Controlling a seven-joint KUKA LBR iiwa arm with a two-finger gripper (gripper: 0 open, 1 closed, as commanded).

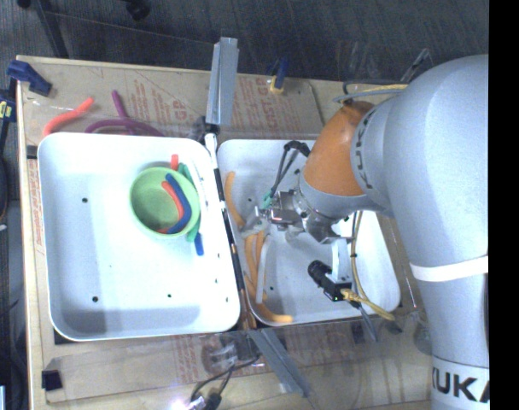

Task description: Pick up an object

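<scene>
We see the big grey KUKA arm (439, 195) come in from the right and bend down over the right-hand shallow white plastic bin (375, 301), its orange wrist band (332, 156) sitting above the metal wrist. The gripper (264, 214) is low inside this bin, near its left wall; whether it is apart, together or clamped on anything we cannot tell, since the wrist hardware and cables crowd it.

The left-hand shallow white plastic bin (80, 263) is the larger open surface, smooth and glossy, with a few small dark holes in its floor. In its upper middle rests a round light-green plastic bowl (157, 202). A curved blue strip (184, 196) and a red piece (170, 190) lie across the bowl's right side, arcing roughly top to bottom.

In the right bin, thin orange curved strips (253, 263) lie along the left wall, just below the gripper. Their long axis runs roughly up and down the view, and one hooks to the right at the bottom. We cannot tell whether the gripper touches them.

On the plywood bench (140, 88), above the left bin, lie a small orange stick (67, 116) and a purple tube (123, 125).
</scene>
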